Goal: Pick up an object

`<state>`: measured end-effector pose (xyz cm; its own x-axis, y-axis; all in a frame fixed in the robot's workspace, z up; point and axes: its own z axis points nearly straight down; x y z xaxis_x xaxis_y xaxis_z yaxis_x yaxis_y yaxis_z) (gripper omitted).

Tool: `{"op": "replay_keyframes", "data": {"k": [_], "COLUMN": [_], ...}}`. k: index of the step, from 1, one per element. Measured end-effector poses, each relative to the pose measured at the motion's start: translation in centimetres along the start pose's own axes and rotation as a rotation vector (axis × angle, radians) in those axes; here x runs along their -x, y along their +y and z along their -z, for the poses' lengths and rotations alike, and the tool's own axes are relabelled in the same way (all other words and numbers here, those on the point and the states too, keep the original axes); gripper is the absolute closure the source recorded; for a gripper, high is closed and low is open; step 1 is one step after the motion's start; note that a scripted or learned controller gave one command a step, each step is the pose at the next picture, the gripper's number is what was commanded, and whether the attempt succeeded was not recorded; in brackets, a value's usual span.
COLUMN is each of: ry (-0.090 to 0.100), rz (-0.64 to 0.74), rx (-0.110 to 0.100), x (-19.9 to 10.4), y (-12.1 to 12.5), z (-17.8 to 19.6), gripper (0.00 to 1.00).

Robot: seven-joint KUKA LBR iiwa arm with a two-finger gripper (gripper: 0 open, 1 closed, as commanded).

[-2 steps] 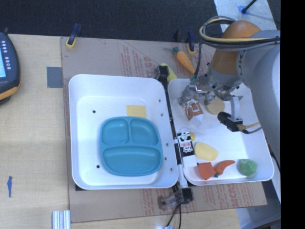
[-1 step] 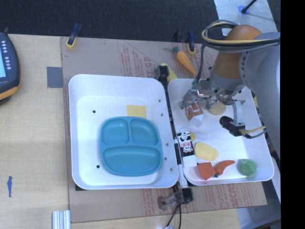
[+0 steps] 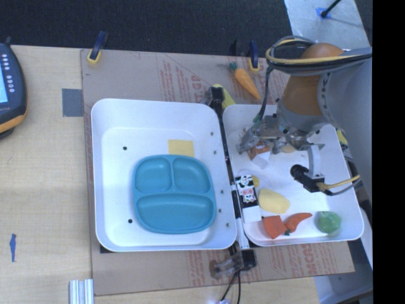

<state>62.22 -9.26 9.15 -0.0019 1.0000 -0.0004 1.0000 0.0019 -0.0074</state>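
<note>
Claw (image 3: 264, 141) low in right bin (image 3: 345, 230), grip state unreadable | left of it: one blue divided plate (image 3: 174, 194), one yellow square (image 3: 181, 147) | below it: one yellow lump (image 3: 273, 201), one green ball (image 3: 328, 221), one orange carrot (image 3: 297, 220) lying crosswise, tip right

– What lies in the right bin (image 3: 354, 230)?
– A yellow lemon-like piece (image 3: 273, 201) at centre; an orange-red pepper (image 3: 283, 225) and a green ball (image 3: 328, 221) along the near wall; a cow-print block (image 3: 245, 189) at left

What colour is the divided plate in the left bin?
Light blue; the divided plate shows plainly in the camera view.
</note>
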Motion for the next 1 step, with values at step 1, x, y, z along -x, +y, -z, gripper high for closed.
{"op": "replay_keyframes", "data": {"k": [1], "ry": [-0.001], "rz": [0.000], "rx": [0.002], "x": [0.14], "y": [0.16], "z": [1.17], "gripper": [1.00]}}
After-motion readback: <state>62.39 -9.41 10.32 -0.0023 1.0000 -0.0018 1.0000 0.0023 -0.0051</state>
